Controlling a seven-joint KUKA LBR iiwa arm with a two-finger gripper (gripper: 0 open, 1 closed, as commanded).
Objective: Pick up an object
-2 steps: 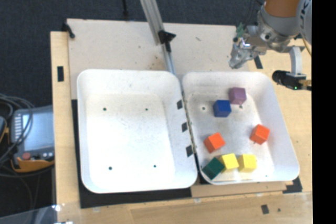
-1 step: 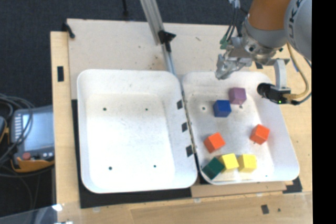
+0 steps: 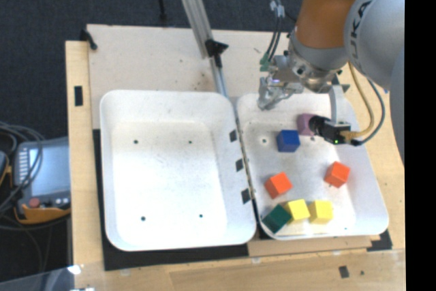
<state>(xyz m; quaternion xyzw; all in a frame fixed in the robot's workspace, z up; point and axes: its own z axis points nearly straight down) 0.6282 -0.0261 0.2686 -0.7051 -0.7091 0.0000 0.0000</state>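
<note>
The claw (image 3: pixel 270 97) hung at the right bin's (image 3: pixel 371 204) far-left corner; whether it was spread, I could not tell. The blue cube (image 3: pixel 288 140) lay nearest, toward the bin's middle.

Purple object (image 3: pixel 304 123) at approx 2 o'clock in right bin (image 3: pixel 368 187) partly hidden behind arm hardware; shape can't be told. Arm (image 3: pixel 354 3) cut off at top/right edges.
</note>
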